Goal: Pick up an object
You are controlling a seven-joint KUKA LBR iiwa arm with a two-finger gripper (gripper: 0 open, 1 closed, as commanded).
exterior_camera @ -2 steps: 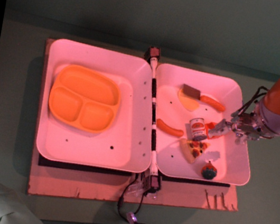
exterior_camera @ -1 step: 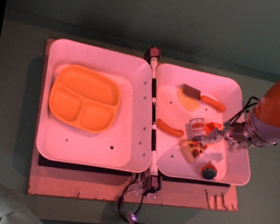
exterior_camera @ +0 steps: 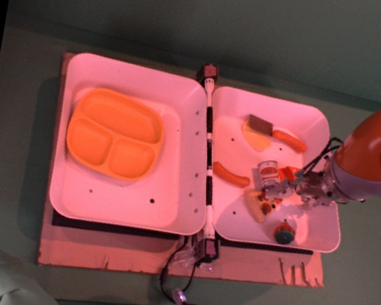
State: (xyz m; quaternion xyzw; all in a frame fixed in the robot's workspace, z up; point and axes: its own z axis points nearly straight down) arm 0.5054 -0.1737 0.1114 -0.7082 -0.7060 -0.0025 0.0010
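Observation:
In the right bin (exterior_camera: 326, 128) lie several small objects: a brown block (exterior_camera: 259, 124) on a yellow patch, an orange sausage (exterior_camera: 289, 139) beside it, a second sausage (exterior_camera: 230, 175) near the divider, a white cup with a red label (exterior_camera: 268, 173), a yellow pizza-like slice (exterior_camera: 259, 208) and a dark round toy (exterior_camera: 283, 233) near the front rim. My gripper (exterior_camera: 271, 190) reaches in from the right and hovers low between the cup and the slice. How its fingers stand is hidden by the hand's body.
The left bin (exterior_camera: 81, 194) holds an orange sectioned tray (exterior_camera: 115, 134). A divider rail (exterior_camera: 206, 160) runs between the bins, with cables (exterior_camera: 181, 285) trailing off the front edge of the brown board. The grey and orange arm (exterior_camera: 379, 159) covers the right bin's right edge.

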